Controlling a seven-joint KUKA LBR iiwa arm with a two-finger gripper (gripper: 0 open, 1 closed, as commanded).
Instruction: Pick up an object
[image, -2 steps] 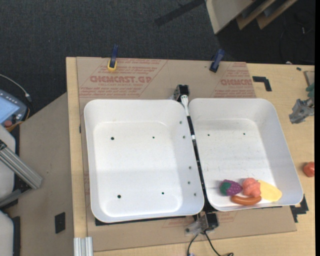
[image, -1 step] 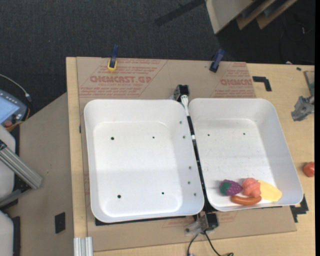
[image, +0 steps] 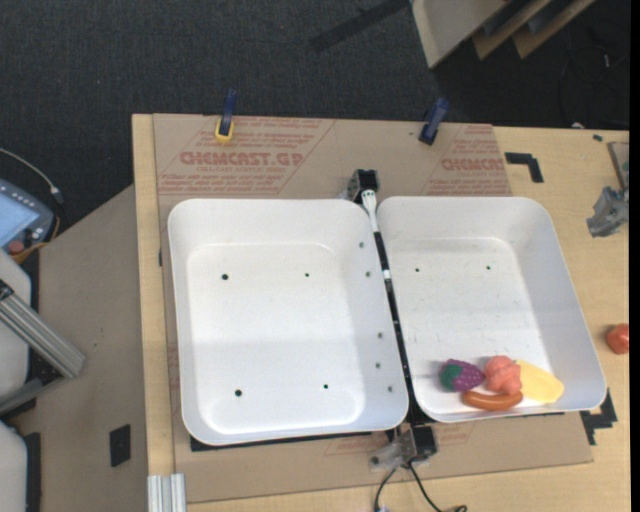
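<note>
Several small toys lie together in the near corner of the right bin (image: 520, 215). A purple grape-like piece (image: 462, 375) is at the left of the group. Beside it sits a salmon-pink lumpy piece (image: 503, 371). A yellow wedge (image: 541, 384) lies to the right, close to the bin's wall. An orange sausage-shaped piece (image: 492, 400) lies in front of them, touching the pink piece.
The left bin (image: 190, 300) stands beside the right one, with a black divider strip (image: 385, 290) between them. Both rest on a cardboard sheet (image: 300, 150) held by clamps (image: 226, 124). A small orange item (image: 618, 339) and a grey metal part (image: 606, 210) sit at the bench's right edge.
</note>
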